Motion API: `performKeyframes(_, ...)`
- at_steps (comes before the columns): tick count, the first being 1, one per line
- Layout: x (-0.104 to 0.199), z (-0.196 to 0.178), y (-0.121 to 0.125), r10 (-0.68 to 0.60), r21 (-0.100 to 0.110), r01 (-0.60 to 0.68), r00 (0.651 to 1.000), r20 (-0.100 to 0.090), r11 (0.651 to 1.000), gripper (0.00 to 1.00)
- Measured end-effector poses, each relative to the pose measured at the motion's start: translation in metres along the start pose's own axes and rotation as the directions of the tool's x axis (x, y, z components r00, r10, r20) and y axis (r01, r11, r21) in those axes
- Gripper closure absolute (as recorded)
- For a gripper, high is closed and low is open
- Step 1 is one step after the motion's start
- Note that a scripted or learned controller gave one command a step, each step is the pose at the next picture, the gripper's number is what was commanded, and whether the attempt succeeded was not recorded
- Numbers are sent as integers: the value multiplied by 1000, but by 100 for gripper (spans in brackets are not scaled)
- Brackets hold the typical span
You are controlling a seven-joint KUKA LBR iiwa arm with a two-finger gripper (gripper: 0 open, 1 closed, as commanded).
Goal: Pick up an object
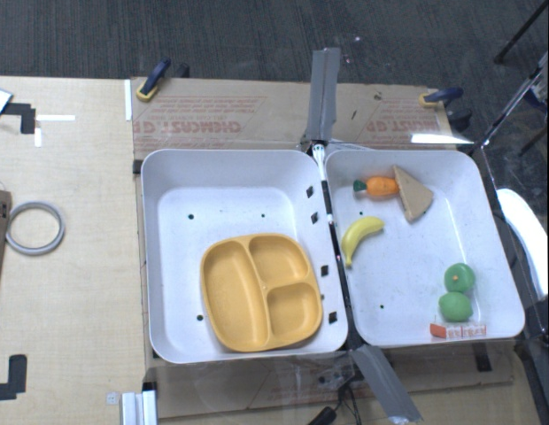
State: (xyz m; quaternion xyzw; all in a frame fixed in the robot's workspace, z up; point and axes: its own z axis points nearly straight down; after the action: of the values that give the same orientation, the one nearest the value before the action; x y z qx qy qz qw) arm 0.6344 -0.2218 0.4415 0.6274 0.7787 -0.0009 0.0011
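The right bin [487,193] holds several toy foods. A yellow banana [359,235] lies near its left wall. An orange carrot [377,186] with a green top rests at the back, touching a tan wedge of bread [413,194]. Two green round fruits [458,292] sit close together at the front right, with a small red and white piece [458,330] just in front of them. The left bin [168,193] holds a yellow divided plate [259,290] with three compartments.
A roll of grey tape [32,227] lies on the wooden bench at the left. Brown cardboard [230,122] lies behind the bins, held by blue and yellow clamps [153,79]. A grey strip [324,96] runs back from the joint between the bins.
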Motion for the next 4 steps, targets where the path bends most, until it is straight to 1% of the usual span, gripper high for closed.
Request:
performKeyframes(1, 1, -8, 2, -3, 1, 3, 1000, 2, 1000, 100)
performKeyframes(2, -5, 1, 25, -364, -1, 364, 932, 0, 932, 100)
performKeyframes(3, -5, -8, 27, -366, -1, 366, 931, 3, 931, 100)
performKeyframes(4, 2, 0, -6, -352, -1, 352, 936, -1, 936, 100)
